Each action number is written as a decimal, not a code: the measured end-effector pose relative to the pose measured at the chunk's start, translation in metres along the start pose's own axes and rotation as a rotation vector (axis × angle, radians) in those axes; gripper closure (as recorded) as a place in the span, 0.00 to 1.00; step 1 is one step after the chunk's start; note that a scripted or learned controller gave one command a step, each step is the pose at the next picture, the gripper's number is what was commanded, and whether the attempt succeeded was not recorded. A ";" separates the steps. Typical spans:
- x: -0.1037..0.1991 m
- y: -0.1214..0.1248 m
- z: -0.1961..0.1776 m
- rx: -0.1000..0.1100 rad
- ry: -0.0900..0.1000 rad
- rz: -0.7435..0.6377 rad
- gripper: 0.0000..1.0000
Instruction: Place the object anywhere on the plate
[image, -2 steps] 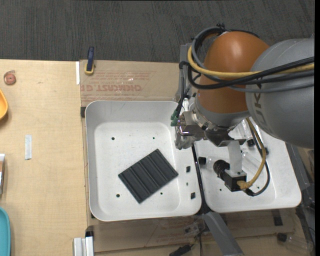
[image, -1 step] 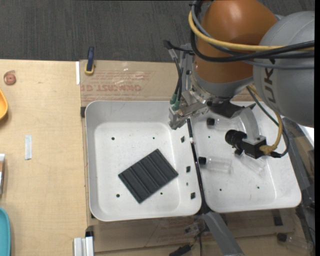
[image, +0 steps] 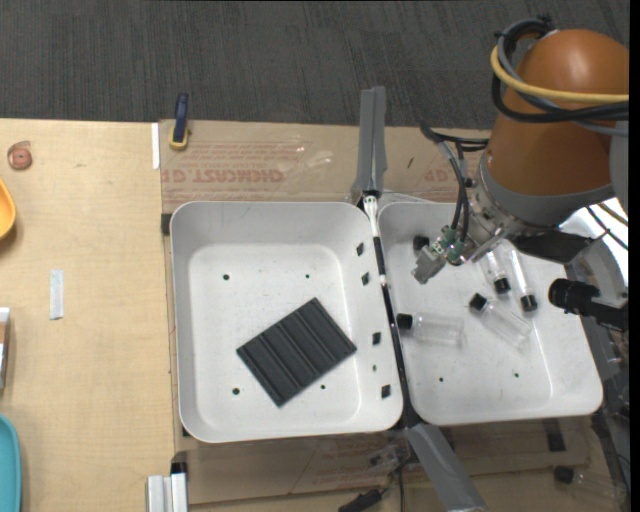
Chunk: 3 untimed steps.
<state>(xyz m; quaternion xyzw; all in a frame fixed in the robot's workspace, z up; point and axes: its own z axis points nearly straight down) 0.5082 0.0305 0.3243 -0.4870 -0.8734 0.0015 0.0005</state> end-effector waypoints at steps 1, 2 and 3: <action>0.079 0.014 0.015 0.000 0.000 -0.224 1.00; 0.079 0.014 0.015 0.000 0.000 -0.225 0.00; 0.078 0.014 0.006 0.001 -0.001 -0.224 1.00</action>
